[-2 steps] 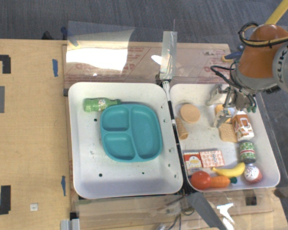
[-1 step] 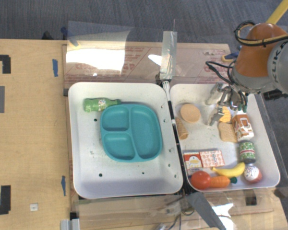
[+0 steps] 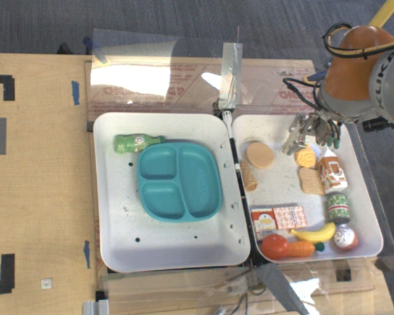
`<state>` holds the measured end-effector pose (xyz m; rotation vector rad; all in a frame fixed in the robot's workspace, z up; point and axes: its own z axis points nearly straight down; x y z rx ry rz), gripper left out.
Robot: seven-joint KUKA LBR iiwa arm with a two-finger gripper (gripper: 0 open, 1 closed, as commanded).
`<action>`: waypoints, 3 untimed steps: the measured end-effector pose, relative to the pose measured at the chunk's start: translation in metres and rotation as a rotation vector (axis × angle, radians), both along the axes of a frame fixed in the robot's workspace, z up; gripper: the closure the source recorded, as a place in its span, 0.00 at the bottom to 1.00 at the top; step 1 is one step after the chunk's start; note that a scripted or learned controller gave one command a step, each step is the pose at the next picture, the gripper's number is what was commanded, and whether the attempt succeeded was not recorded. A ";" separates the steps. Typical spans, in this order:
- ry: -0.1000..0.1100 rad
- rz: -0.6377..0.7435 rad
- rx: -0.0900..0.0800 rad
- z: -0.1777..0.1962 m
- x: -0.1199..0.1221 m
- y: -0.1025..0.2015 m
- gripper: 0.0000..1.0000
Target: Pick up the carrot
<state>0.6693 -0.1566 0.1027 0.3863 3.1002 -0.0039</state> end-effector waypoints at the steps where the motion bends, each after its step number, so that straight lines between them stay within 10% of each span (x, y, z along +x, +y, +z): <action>1: -0.011 -0.068 0.001 0.156 -0.012 0.015 1.00; 2: 0.007 0.014 0.004 0.000 -0.099 0.034 1.00; 3: 0.005 0.263 0.000 -0.013 -0.072 -0.029 1.00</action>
